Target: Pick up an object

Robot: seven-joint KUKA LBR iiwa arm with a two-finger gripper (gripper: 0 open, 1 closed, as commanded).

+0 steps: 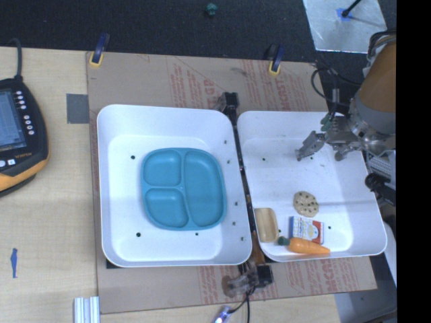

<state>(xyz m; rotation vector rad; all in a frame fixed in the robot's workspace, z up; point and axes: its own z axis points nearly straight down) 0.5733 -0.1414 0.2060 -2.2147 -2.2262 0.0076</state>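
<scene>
Over the right bin (pixel 350 180), near its far right corner, the claw (pixel 328 148) hangs with its two fingers spread wide and nothing between them. Its grey fingers point down toward the bin's white floor, one to the left at (pixel 307 147) and one to the right. Along the near edge of that bin lie four small things: a round cookie (pixel 306 203), a tan slice of bread (pixel 265 224) by the left wall, a small printed box (pixel 307 229) just right of the bread, and an orange carrot (pixel 308 247) touching the box's near side. All of them sit well apart from the claw. Beside it, the left bin (pixel 114 180) carries a blue divided plate (pixel 183 188) lying flat in its middle. On the surface at far left rests a control pendant (pixel 17 136) with an orange rim.
</scene>
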